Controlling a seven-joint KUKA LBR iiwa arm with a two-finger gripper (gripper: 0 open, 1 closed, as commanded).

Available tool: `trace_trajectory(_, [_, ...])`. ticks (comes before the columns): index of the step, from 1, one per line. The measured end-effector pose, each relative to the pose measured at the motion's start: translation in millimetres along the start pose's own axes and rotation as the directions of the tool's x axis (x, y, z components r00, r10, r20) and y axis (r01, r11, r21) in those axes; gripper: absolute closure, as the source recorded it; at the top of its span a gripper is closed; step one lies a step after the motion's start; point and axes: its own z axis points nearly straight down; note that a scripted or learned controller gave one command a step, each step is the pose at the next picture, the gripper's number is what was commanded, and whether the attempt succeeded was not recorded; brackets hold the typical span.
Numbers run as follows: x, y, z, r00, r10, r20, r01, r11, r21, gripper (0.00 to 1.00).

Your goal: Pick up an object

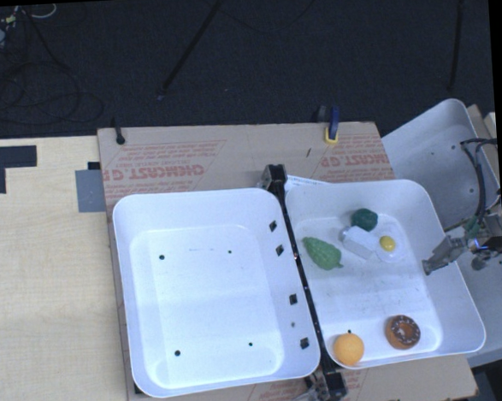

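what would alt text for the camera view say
The gripper sits at the right bin's right edge, above its rim. That bin holds a green leafy toy, an orange ball and a brown donut.

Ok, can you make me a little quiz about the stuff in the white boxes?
1. True or false: the orange ball lies in the right bin.
2. Which thing lies right beside the orange ball? A) the brown donut B) the green leafy toy C) the dark green lump
3. Fill in: the gripper sits at the right bin's ____ edge.

Key: 1 true. 2 A. 3 right.
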Motion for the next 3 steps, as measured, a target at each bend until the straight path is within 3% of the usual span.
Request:
trace_trajectory(1, [-1, -3, -10, 1.000, 0.000, 0.002, 0.000, 1.000, -0.007, 0.00])
trace_trajectory(2, [1, -5, 84, 1.000, -0.003, -0.001, 0.003, 1.000, 0.000, 0.00])
trace_trajectory(3, [1, 4, 169, 1.000, -0.002, 0.003, 0.002, 1.000, -0.007, 0.00])
